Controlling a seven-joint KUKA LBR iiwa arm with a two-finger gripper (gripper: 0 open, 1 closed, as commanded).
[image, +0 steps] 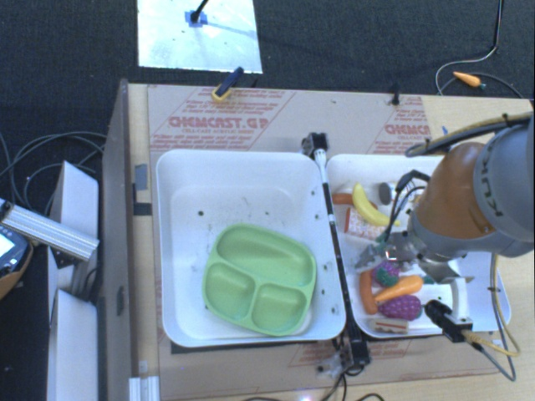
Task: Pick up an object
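The bench (251, 119) carries two white bins (180, 224) on printed sheeting; dark carpet (67, 48) lies beyond. Whether the tool (380, 253) is clenched, I cannot tell.

Glossy white plastic bins (251, 170) — smooth green plastic tray (261, 279) inside.

Both bins are white: the left bin (180, 224) holds a light green divided plate (260, 279), the right bin (481, 278) a yellow banana (366, 205), an orange carrot (399, 288), a purple grape bunch (399, 308) and a small round thing (386, 273), green and magenta as far as the blur allows. The arm (476, 199) is grey with an orange band. The bench board (276, 115) is tan with red lettering
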